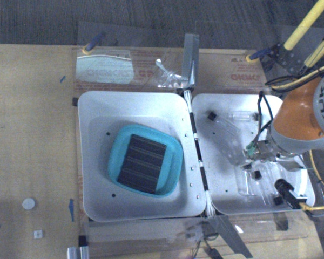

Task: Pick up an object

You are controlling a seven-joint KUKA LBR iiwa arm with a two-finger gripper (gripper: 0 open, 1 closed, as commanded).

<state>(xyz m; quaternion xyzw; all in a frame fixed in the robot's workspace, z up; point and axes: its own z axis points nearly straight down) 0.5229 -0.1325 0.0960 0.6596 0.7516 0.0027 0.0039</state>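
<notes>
The left bin [92, 144] holds a light blue square dish [114, 150] with a dark ridged block [144, 163] lying in it. In the right bin [221, 193] lies a clear plastic item [230, 129] with a small black piece [210, 115] at its far-left end. My gripper [253, 162] is low in the right bin, just right of the clear item's near end. The grey wrist and orange band [294, 117] above it hide what is under it.
A steel divider [197, 144] separates the two bins. Behind them lie a clear bag with printed text [105, 69] and crumpled plastic [170, 79]. Yellow-handled clamps [308, 20] stand at the back right.
</notes>
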